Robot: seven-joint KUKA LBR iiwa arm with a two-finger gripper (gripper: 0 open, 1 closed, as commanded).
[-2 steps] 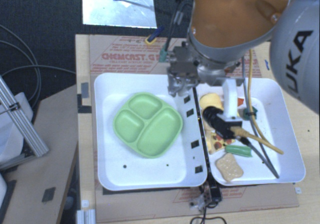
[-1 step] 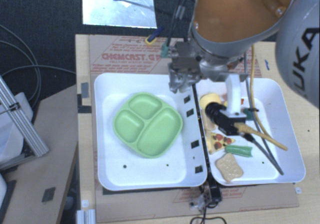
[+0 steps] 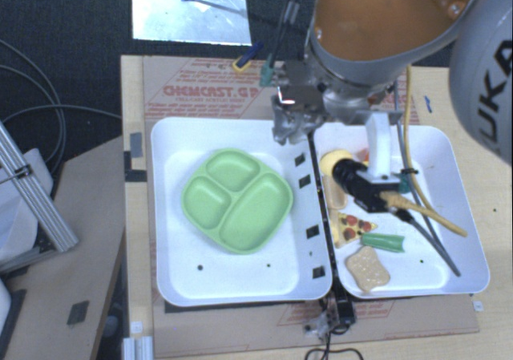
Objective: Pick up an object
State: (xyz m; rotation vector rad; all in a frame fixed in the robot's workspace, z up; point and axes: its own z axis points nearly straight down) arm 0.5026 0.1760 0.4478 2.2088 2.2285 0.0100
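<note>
Looming wrist (image 3: 377, 22) hides my gripper (image 3: 290, 127), grip state unreadable, above the bins' divider; next I'd descend toward the toast (image 3: 367, 268).

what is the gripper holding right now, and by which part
It cannot be told: the gripper hangs over the far end of the divide between the bins, its tips hidden by its own body, with nothing visibly between them.

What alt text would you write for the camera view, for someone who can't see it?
A grey and orange robot arm reaches in over two white bins side by side. The left bin holds a green divided plate. The right bin holds toy food: a pizza slice, a slice of toast, a green bean pod, and some utensils.
</note>
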